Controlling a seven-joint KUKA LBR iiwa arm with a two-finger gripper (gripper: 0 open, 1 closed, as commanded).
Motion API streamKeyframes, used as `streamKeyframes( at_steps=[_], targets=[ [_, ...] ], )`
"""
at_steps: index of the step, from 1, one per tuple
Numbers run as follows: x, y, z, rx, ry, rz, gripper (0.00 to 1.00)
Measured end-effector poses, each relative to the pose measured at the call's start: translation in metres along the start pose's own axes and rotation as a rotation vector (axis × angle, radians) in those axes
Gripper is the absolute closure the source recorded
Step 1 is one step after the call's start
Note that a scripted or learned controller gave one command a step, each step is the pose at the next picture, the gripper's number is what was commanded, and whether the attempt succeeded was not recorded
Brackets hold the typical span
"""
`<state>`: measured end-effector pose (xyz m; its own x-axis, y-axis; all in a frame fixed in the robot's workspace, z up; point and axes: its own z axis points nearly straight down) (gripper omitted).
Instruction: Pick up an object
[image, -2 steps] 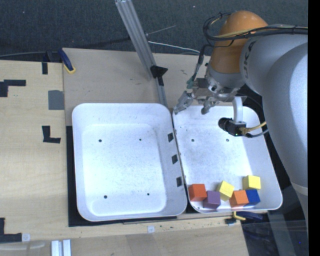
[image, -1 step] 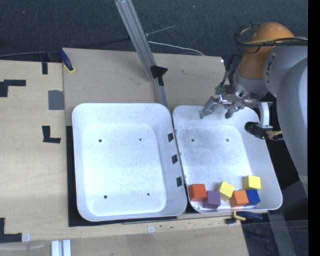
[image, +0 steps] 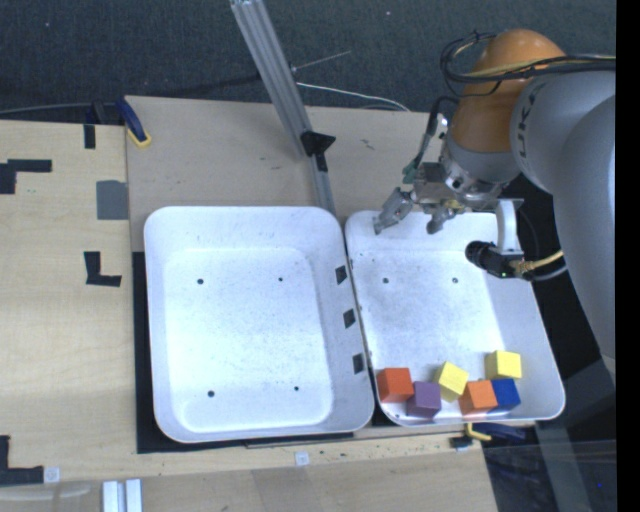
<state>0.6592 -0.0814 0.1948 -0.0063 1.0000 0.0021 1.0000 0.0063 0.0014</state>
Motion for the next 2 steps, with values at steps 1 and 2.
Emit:
streamKeyframes(
  at_steps=[1,2],
  targets=[
    [0.076,-0.009,0.003,0.004,0.001,-0.002,0.0],
    [0.125,-0.033,0.003,0.005,0.0,0.0,0.0]
  ],
)
